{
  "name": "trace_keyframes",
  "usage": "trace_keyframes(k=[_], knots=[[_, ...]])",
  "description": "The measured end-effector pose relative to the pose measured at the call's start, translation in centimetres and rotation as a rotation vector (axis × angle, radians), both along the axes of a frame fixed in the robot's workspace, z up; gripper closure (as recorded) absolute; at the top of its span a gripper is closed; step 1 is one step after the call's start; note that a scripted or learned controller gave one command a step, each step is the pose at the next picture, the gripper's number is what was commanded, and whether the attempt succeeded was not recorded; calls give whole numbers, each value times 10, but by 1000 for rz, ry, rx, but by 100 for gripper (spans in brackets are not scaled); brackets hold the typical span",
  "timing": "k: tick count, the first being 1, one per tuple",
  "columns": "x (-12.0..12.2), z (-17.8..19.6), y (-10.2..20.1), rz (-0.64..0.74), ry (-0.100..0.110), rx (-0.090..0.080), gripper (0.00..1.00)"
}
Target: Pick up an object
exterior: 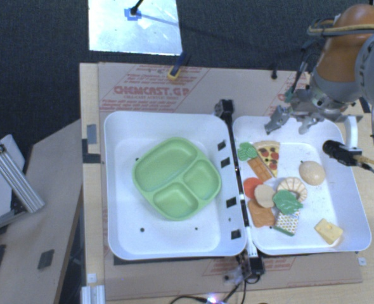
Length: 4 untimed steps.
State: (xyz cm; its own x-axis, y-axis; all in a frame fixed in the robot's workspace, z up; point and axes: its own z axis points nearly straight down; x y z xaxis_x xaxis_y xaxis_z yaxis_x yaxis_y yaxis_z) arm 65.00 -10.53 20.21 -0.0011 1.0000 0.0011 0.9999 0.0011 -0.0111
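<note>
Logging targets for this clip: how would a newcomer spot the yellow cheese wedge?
Look in the right-hand white bin, the one crowded with toy food. Go to its near right corner: the cheese wedge lies there alone, a pale yellow block apart from the central pile.

From my remote seat I see the tabletop [149, 90], a pale board printed with red lettering along its far edge, bearing two shallow white bins side by side that touch along a black hinged seam down the middle. The left bin [127, 233] sits on the tabletop's left half and the right bin [352, 223] on its right half, both reaching nearly to the near edge. At the tabletop's far edge I make out a small yellow piece [174, 73], just beyond the red lettering and well apart from both bins.
</note>
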Motion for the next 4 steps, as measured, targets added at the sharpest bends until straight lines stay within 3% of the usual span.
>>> trace_keyframes(k=[1,3,4], knots=[[3,8,0,2,-13,-1,0],[8,-112,-1,1,-7,-1,0],[10,-115,-1,2,-15,-2,0]])
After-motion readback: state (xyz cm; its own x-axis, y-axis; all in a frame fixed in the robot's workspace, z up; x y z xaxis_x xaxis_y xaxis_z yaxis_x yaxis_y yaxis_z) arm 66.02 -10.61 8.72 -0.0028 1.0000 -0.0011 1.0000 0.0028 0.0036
